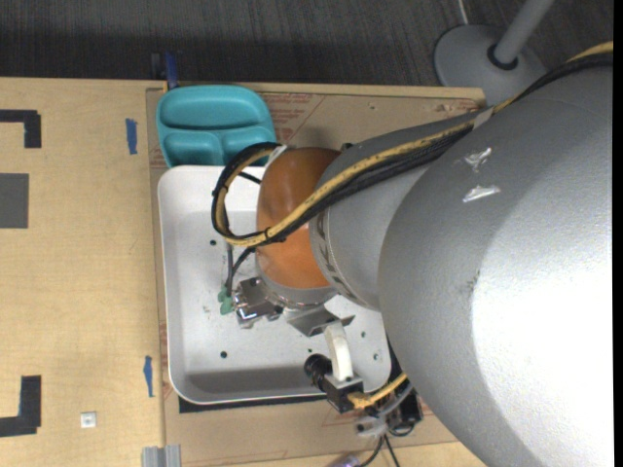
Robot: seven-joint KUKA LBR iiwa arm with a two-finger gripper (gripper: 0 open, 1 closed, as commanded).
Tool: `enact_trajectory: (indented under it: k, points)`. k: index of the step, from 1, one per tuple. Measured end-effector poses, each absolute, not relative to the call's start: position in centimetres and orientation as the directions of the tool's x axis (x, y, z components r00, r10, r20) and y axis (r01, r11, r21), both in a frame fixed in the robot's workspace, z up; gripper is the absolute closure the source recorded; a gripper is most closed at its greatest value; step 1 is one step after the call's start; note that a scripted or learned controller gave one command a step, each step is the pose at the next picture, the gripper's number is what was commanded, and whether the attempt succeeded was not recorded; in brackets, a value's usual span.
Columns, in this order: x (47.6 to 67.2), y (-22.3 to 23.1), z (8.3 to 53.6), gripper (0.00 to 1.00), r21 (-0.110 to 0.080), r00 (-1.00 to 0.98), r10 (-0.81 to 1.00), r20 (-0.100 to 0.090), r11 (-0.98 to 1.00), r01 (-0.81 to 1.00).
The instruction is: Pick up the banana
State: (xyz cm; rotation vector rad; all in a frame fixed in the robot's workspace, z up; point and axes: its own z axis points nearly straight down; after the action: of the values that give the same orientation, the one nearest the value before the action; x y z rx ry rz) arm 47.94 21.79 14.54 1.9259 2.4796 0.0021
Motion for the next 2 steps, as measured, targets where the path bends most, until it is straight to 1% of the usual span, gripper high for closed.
enact_trajectory:
  k: [2]
  points:
    - [48.0,21.91,16.49,1.0,0.005,-0.249,0.968,-0.001,0.249,0.968]
